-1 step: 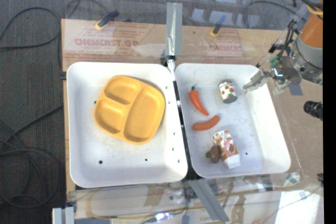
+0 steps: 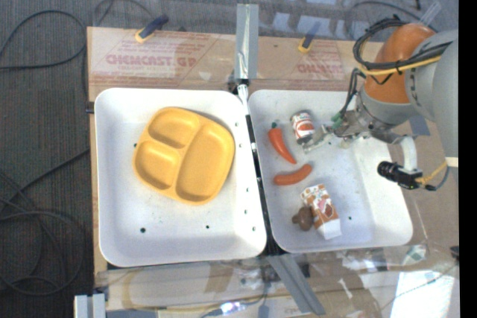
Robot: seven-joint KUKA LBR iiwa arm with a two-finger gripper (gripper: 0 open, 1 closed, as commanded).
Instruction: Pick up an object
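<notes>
Here, on the tabletop (image 2: 112, 59), the left bin (image 2: 112, 227) carries a yellow divided plate (image 2: 184, 153) with three compartments, lying flat a little above the bin's middle. Just right of it, across the two touching rims, the right bin (image 2: 380, 220) holds the small things. Nearest the shared rim lies an orange toy carrot (image 2: 280, 144), slanted, its green top toward the far side. Below it and apart from it rests a reddish toy sausage (image 2: 292, 176). Near the bin's front edge sits a small printed carton (image 2: 322, 209) lying on its side, with a little brown toy (image 2: 302, 217) touching its left side. Toward the far side, a small red and white can (image 2: 302, 127) lies tilted, just right of the carrot. The claw (image 2: 325, 132) is low in this bin, just beside the can's right side; whether its tips are spread or pressed together I cannot tell, and nothing shows between them. The grey arm (image 2: 417, 86) with its orange band reaches in from the right.
</notes>
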